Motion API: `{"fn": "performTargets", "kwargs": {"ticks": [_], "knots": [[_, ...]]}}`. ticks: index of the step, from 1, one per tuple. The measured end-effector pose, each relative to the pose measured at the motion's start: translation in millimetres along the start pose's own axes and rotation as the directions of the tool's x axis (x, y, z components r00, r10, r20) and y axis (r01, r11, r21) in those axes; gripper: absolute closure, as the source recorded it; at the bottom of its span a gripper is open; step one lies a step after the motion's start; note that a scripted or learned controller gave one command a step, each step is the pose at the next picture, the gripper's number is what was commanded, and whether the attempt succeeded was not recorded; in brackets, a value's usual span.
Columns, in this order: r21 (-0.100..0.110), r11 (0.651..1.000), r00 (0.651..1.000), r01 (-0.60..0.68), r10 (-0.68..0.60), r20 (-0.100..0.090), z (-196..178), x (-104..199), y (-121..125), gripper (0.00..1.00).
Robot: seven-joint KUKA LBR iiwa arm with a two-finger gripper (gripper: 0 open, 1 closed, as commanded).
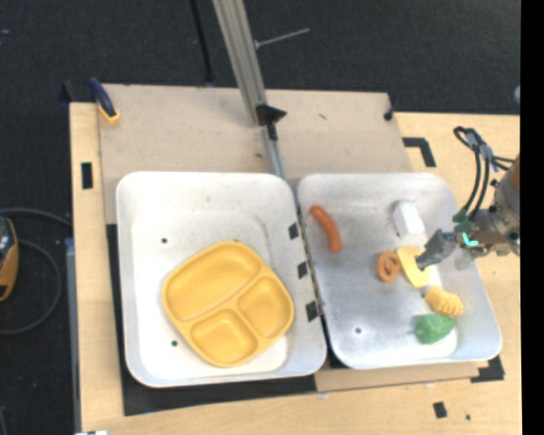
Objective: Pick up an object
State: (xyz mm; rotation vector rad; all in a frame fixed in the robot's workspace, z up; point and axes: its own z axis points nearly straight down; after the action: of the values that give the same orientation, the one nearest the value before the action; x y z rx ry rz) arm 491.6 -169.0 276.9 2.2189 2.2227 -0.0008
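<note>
1. A wooden bench (245,134) seen from above holds two shallow white bins side by side, the left bin (145,207) and the right bin (363,343).
2. The gripper (432,254) reaches in from 3 o'clock, low over the right bin's right half. Its dark tip points toward 8 o'clock; whether it is spread or closed cannot be told at this size.
3. The gripper tip sits over a yellow toy piece (413,270), which lies just under it. No object can be seen held.
4. An orange ring-shaped toy (388,266) lies just beside the yellow piece, at 9 o'clock from the gripper tip.
5. A white cylinder-like object (406,217) lies near the tip at 11 o'clock.
6. A ridged yellow toy (445,302) lies near the tip at 5 o'clock, with a green toy (433,327) just beyond it toward the bin's bottom edge.
7. An orange sausage-shaped toy (326,227) lies well apart, near the bin's left wall.
8. The left bin holds a yellow three-compartment plate (227,303).
9. A slanted metal rail (242,53) rises at 12 o'clock over dark floor (72,25).
</note>
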Motion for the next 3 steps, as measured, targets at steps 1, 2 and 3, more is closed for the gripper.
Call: {"fn": "performTargets", "kwargs": {"ticks": [1, 2, 3], "knots": [[-0.002, 1.0, 1.0, 0.0, 0.0, 0.001, -0.9, -0.1, 0.5, 0.0], [0.003, 1.0, 1.0, -0.001, 0.001, -0.001, 60.3, -2.2, 6.6, 0.0], [0.003, 1.0, 1.0, -0.002, 0.002, -0.001, 123.3, -3.3, 9.1, 0.0]]}}
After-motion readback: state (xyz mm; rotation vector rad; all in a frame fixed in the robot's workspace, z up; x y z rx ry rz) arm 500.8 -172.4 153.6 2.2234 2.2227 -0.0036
